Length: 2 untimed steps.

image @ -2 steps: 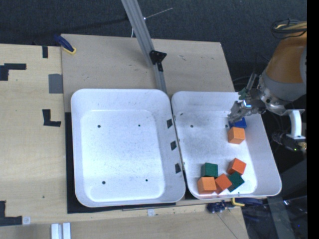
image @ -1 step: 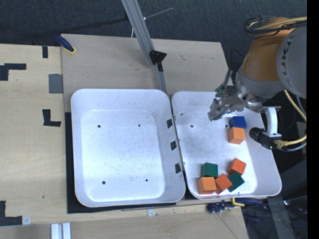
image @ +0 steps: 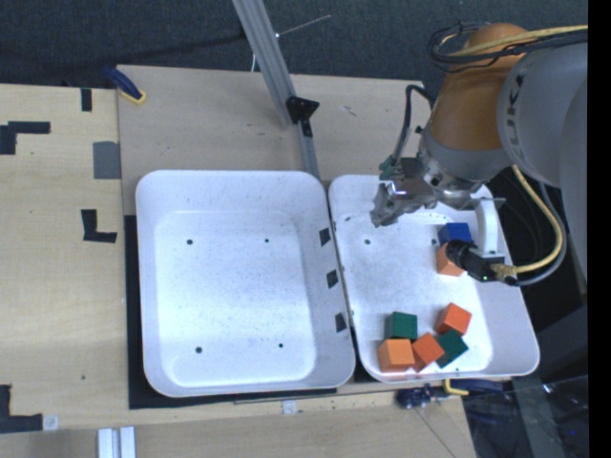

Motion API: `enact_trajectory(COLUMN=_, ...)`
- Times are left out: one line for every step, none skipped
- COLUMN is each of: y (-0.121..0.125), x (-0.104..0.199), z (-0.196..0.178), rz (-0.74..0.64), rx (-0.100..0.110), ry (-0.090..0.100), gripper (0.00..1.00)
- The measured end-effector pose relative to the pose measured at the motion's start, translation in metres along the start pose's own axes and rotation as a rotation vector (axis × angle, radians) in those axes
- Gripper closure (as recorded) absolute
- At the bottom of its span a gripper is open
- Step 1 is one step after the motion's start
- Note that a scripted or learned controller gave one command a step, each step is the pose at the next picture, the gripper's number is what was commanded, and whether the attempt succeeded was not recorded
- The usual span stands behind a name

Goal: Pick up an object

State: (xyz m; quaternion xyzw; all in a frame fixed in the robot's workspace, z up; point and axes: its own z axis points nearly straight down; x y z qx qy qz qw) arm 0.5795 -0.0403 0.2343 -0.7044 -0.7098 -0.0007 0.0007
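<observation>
Jaws: whether they stand apart or together cannot be told from this slanted view; nothing shows between them.
Gripper (image: 386, 214): hangs over the upper left part of the right bin, pointing down at bare white floor, well apart from the blocks.
Arm (image: 477, 93): grey with an orange band, reaching in from the right above the right bin's far edge.
Around: a grey metal bar (image: 272, 51) slants from the top of the view to the gap between the bins; black cables (image: 535, 256) loop beside the right bin's right rim.
Left bin (image: 153, 256): white, speckled floor with a few dark dots.
Right bin (image: 358, 284): holds all the blocks.
Blue block (image: 457, 232): near the right rim, just under the wrist, with an orange block (image: 449, 263) just beside it.
Cluster at the near end: green block (image: 403, 325), orange cube (image: 395, 354), another orange piece (image: 428, 349), dark green piece (image: 452, 348), and an orange block set higher (image: 456, 318), packed close and touching.
</observation>
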Motion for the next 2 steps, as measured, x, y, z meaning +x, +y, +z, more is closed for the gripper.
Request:
enact_trajectory(y=0.007, x=0.057, z=0.011, rz=0.000, rx=0.002, ry=-0.001, gripper=1.00)
enact_trajectory(y=0.023, x=0.106, z=0.017, rz=0.001, rx=0.002, ry=-0.001, gripper=1.00)
